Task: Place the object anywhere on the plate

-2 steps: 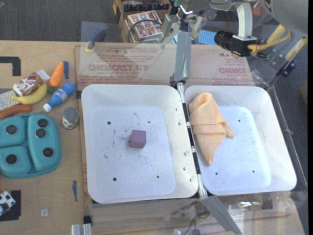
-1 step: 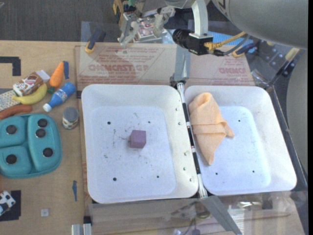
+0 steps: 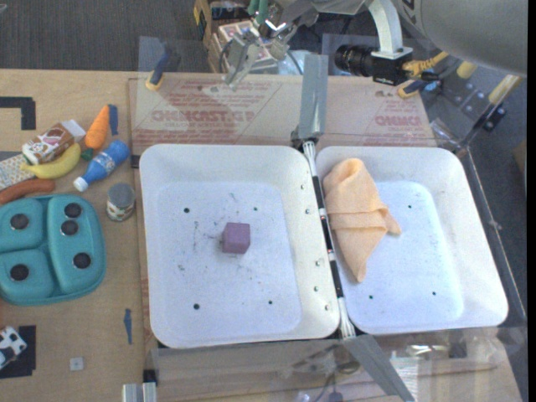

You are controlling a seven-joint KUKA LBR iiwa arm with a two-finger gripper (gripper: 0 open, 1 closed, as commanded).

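Observation:
A small purple cube [image 3: 235, 238] lies near the middle of the left white bin [image 3: 167, 308]. A crumpled orange cloth [image 3: 356, 212] rests against the left side of the right white bin [image 3: 452, 300]. My gripper [image 3: 254, 50] hangs high at the top of the camera view, beyond the far edge of the left bin and well away from the cube. Its fingers [image 3: 233, 64] are spread open and hold nothing. A teal divided plate [image 3: 59, 262] sits on the bench to the left of the bins.
Toy food lies on the bench at far left: a carrot [image 3: 100, 126], a banana [image 3: 54, 164], a blue bottle [image 3: 102, 164] and a small can [image 3: 121, 201]. Cardboard [image 3: 218, 111] stands behind the bins. A grey divider [image 3: 313, 99] rises between them.

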